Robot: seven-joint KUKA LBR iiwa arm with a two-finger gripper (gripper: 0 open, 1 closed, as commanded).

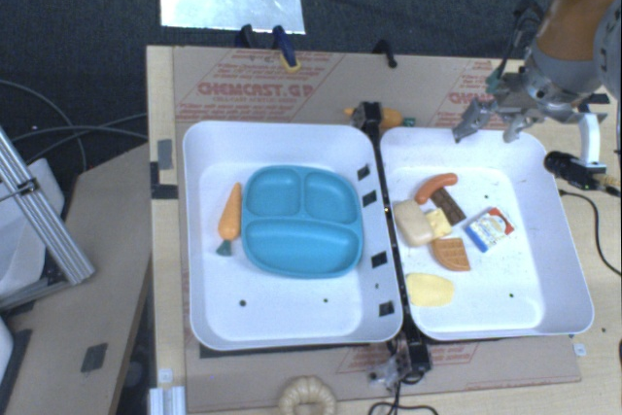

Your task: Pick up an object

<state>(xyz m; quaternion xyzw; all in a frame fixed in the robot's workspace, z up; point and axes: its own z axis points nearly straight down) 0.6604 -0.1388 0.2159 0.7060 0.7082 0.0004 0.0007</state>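
Observation:
My gripper (489, 127) hangs over the far rim of the right bin (554, 306), with its two fingers spread open and nothing between them. Below and to its left in that bin lie a red sausage (435, 186), a brown chocolate bar (449, 206), a cream bread piece (412, 224), a yellow cheese slice (440, 224), a tan waffle piece (451, 254), a blue and white packet (489, 229) and a pale yellow chip (429, 289). The sausage is the closest of these to the gripper.
The left bin (209, 306) holds a blue divided plate (299, 220) and an orange carrot (229, 212) beside it. A black divider with clips (382, 209) runs between the bins. The near right part of the right bin is bare white floor.

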